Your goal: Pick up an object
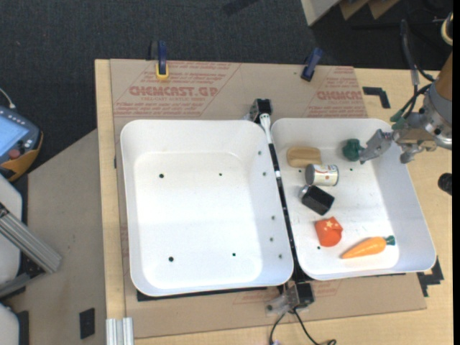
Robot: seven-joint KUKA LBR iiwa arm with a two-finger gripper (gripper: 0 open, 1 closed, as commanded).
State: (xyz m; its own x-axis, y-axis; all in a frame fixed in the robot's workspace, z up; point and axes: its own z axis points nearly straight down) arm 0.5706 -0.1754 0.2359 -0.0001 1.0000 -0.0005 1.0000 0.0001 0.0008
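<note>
Over on the right side of the bench [215, 81], the arm [440, 99] comes in above the far right corner of the right bin [413, 214], and the gripper [392, 148] hangs with its two fingers spread apart, nothing between them. The left bin [194, 207] sits just beside it, wall to wall.

All the candidates are in the right bin. Biggest is the carrot [368, 247] near the near right corner, then the tan block [303, 156] toward the far left, the black box [317, 199] in the middle, the red tomato thing [329, 232] just left of the carrot, the little can [323, 174] touching or almost touching the black box, and the small green piece [351, 149] right beside the fingertips.

My guess on what goes wrong: if it drops on the green piece, that thing is tiny and close to the far wall, so a finger could clip the rim or just nudge it away. The can looks like it's lying on its side, so it could roll. And can plus box are so crowded that a finger may land on the wrong one.
</note>
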